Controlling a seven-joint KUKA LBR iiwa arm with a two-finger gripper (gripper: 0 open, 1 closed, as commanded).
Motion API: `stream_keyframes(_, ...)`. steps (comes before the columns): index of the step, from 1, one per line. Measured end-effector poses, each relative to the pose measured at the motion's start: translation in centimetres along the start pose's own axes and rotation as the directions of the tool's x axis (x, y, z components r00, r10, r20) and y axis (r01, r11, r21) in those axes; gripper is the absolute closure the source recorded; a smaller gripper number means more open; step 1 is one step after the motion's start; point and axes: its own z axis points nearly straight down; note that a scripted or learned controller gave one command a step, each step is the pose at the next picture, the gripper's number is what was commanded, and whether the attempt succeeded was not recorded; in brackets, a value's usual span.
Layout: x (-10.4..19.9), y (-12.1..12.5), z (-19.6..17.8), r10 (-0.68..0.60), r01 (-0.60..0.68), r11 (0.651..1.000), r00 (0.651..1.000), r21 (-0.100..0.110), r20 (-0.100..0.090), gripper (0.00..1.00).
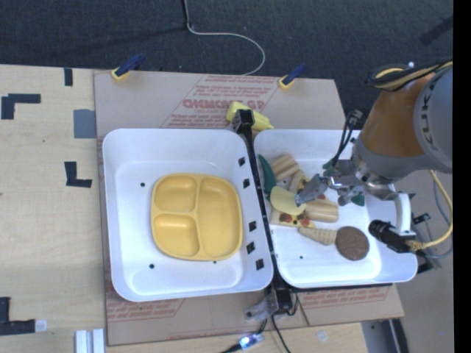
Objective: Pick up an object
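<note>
Camera view: gripper (313, 190) hovers over the right bin's (383, 271) left half, just above a yellow toy piece (283, 199) and tan block (321, 211); its opening cannot be told.

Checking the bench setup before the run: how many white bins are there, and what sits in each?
2. The left bin holds a yellow divided plate. The right bin holds a pile of toy food, with the gripper over it; some pieces may be hidden beneath.
</note>
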Motion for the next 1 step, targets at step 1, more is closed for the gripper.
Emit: stream_keyframes(1, 0.56, 0.55, 5.2, -0.001, 0.001, 1.0, 1.0, 0.002, 0.0, 0.0)
